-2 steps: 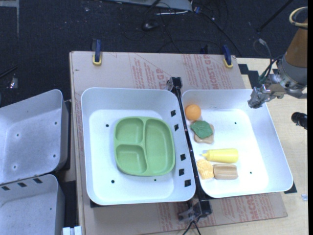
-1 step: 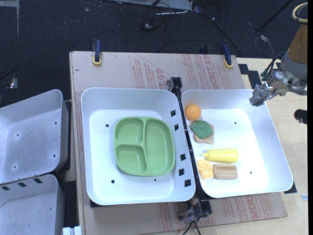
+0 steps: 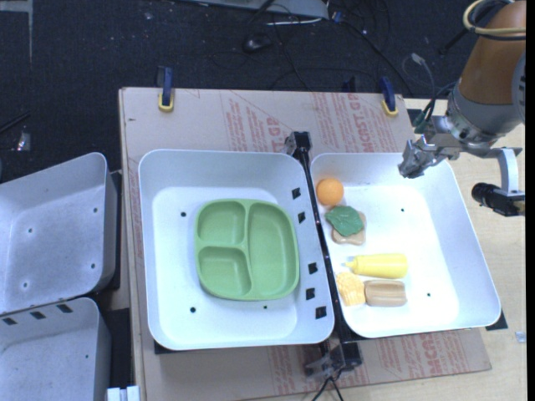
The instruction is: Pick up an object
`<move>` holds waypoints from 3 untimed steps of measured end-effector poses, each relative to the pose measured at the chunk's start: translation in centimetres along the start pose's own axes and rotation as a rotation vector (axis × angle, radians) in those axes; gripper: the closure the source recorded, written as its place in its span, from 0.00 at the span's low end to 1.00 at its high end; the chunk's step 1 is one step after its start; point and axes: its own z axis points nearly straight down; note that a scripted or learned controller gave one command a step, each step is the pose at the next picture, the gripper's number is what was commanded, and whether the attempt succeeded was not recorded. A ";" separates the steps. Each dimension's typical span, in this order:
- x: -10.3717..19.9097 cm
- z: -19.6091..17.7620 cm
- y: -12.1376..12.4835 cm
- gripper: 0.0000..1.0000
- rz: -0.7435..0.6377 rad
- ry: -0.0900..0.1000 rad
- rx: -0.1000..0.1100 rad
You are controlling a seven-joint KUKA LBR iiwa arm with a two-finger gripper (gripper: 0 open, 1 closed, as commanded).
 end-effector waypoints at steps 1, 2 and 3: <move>5.5 -1.1 -0.3 1.00 -0.001 0.001 0.000; 10.7 -1.8 -1.1 1.00 0.000 0.000 0.001; 16.5 -2.3 -1.7 1.00 -0.001 0.001 0.002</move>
